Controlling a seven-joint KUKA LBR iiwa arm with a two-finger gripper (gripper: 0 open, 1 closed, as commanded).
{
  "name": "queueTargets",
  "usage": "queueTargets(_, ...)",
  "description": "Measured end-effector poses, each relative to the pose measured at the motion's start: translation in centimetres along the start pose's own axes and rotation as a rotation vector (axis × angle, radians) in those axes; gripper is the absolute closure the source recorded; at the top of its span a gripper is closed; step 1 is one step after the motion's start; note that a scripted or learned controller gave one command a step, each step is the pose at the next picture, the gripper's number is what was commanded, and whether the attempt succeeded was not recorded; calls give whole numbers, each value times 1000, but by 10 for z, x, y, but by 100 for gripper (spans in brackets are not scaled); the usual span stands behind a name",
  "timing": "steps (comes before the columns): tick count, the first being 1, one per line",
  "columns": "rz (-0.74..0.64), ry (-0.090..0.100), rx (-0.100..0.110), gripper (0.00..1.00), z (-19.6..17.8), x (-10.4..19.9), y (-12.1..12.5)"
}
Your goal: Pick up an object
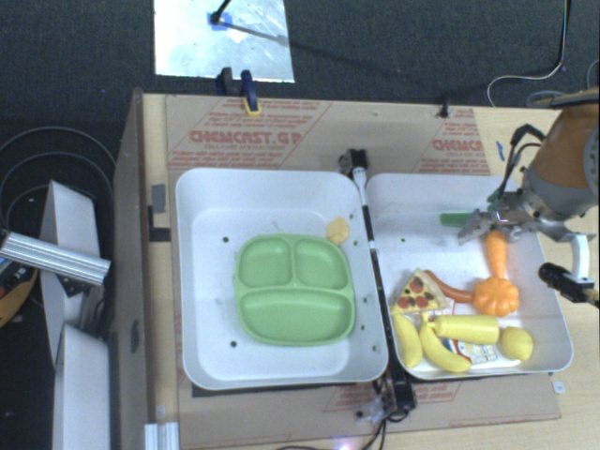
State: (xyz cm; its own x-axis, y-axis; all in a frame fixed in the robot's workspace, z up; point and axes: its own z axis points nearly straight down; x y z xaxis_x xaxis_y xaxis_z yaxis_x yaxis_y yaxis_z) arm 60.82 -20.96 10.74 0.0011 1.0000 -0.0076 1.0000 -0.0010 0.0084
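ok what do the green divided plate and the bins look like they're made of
The green divided plate looks like moulded plastic with a matte to satin finish: even pale green, soft rounded ridges between its three compartments, no sharp glare. The two white bins, left and right, look like thin formed plastic: smooth, uniform white, rounded corners and rolled rims. The exact kind of plastic cannot be told from the look.

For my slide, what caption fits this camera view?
Robot tool above a toy carrot in the right bin.

The orange plastic carrot with a green top (494,247) lies upright in view, near the right white bin's (403,204) back right corner, its lower end touching the orange plastic pumpkin (496,295).
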Motion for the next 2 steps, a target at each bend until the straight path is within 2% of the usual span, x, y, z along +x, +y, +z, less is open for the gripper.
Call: queueTargets(2,-2,6,7,0,8,3,-12)
